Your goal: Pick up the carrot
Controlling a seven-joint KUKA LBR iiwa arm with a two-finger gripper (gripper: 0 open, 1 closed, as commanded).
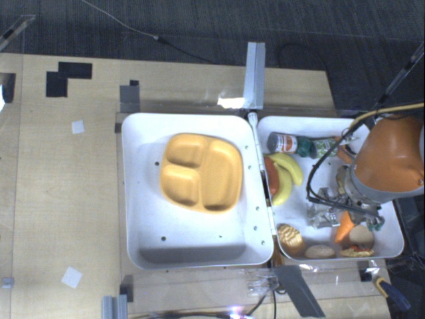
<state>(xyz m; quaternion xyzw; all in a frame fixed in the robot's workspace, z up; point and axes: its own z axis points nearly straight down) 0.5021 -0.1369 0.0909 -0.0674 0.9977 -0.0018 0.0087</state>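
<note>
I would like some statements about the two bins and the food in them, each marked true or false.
1. The yellow tray lies in the left bin. True.
2. The banana lies in the left bin. False: it lies in the right bin.
3. The carrot is in the right bin, beside the gripper. True.
4. The bottle stands upright. False: it lies on its side.

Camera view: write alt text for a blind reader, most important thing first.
The grey arm's gripper hangs over the right bin, close above an orange carrot among a banana, a bottle and other food. The left bin holds a yellow divided tray.
</note>
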